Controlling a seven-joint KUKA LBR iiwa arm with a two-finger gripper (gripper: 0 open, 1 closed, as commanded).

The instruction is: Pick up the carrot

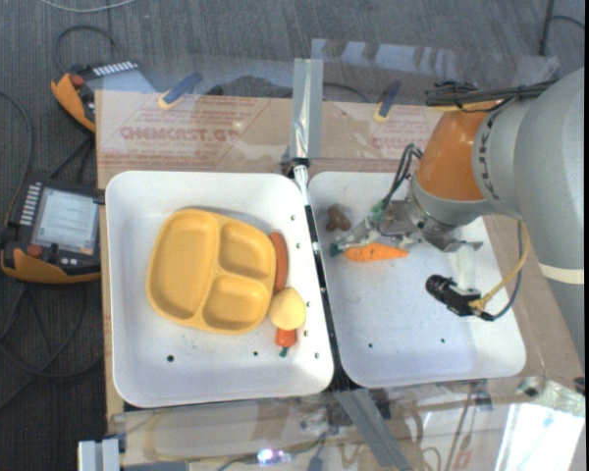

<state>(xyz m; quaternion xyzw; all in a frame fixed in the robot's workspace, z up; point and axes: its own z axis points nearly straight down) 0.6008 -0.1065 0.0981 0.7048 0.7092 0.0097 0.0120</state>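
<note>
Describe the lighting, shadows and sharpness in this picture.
Camera view: even, soft light; the carrot casts only a faint shadow on the right bin. Pale glare streaks the clear sheet along the bottom edge. The yellow tray is sharp; the arm nearest the lens looks slightly soft.

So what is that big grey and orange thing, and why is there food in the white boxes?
That is a robot arm, seen by a camera looking down from above. It reaches in from the right. Its gripper is its hand, and it hangs just over the carrot in the right bin. A small brown thing lies nearby. The left bin has a yellow tray, a sausage and a pale round fruit. I can't tell if the carrot is gripped.
</note>
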